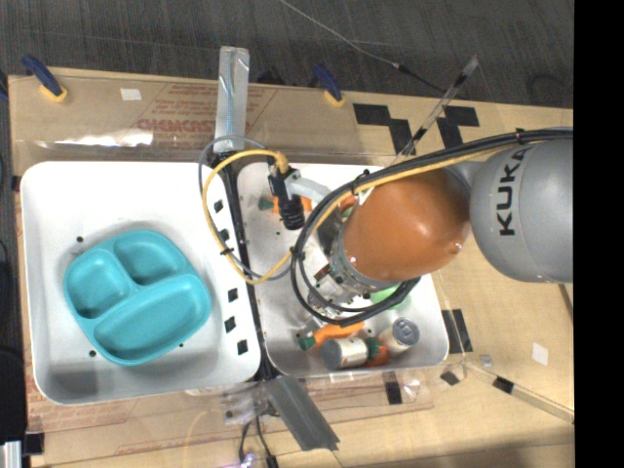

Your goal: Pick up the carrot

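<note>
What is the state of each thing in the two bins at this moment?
Carrot: lying flat in the right bin, not lifted.
Turquoise divided plate: resting flat in the left bin, right side up.
Small can: upright in the right bin.

The arm point(409, 227) and its cables point(244, 252) crowded the right bin point(434, 344) at centre frame; the left bin point(39, 261), around the teal plate point(136, 295), lay open.
</note>
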`<move>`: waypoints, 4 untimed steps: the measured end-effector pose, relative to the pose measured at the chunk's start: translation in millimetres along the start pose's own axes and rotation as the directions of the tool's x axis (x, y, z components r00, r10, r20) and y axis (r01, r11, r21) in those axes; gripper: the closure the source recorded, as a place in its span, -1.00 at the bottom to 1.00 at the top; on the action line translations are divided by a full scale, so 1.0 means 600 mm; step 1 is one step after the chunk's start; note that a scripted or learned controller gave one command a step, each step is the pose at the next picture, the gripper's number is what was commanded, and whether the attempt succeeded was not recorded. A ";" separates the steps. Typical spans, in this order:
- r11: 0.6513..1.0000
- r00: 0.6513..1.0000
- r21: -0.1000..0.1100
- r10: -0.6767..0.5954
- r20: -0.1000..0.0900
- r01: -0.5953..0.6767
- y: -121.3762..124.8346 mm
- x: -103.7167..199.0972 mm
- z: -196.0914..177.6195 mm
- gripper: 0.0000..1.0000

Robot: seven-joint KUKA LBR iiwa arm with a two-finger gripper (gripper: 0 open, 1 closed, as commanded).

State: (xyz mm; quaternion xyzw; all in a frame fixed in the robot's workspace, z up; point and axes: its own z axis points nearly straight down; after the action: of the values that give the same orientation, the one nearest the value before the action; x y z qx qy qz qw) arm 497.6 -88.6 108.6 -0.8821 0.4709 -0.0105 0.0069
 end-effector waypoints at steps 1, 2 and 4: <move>0.992 0.992 -0.021 0.124 0.008 -0.124 -0.016 0.007 -0.141 1.00; 0.897 0.897 -0.014 -0.442 0.020 0.442 0.040 0.062 -0.324 1.00; 0.748 0.748 -0.001 -0.663 0.027 0.664 0.032 0.216 -0.186 1.00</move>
State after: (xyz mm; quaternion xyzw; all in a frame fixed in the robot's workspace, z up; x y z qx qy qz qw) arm 551.3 -207.3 221.5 -0.9919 0.1270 0.0010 0.0040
